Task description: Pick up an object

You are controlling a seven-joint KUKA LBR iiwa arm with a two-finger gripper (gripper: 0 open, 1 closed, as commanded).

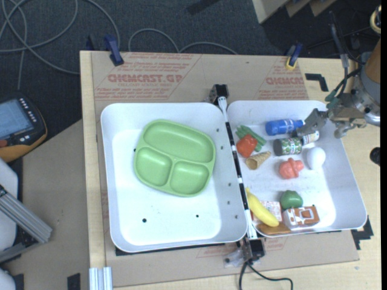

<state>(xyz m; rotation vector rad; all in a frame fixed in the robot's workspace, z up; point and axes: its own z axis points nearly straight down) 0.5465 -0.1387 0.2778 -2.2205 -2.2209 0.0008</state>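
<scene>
The right bin (pixel 344 186) holds several toy foods: a blue bottle (pixel 283 126), a dark can (pixel 290 146), a white egg (pixel 314 157), a red fruit (pixel 290 168), a red pepper (pixel 246 145), an ice-cream cone (pixel 259 159), a green pepper (pixel 291 199), a banana (pixel 262 210) and a small carton (pixel 300 217). My gripper (pixel 326 127) hangs over the bin's far right part, just right of the blue bottle and above the egg. It is open, with nothing between its fingers.
A green divided plate (pixel 175 157) lies in the left bin (pixel 121 210). A metal divider (pixel 233 156) joins the two bins. Blue clamps (pixel 112 49) hold the cardboard base at the back. Cables run over the dark floor behind.
</scene>
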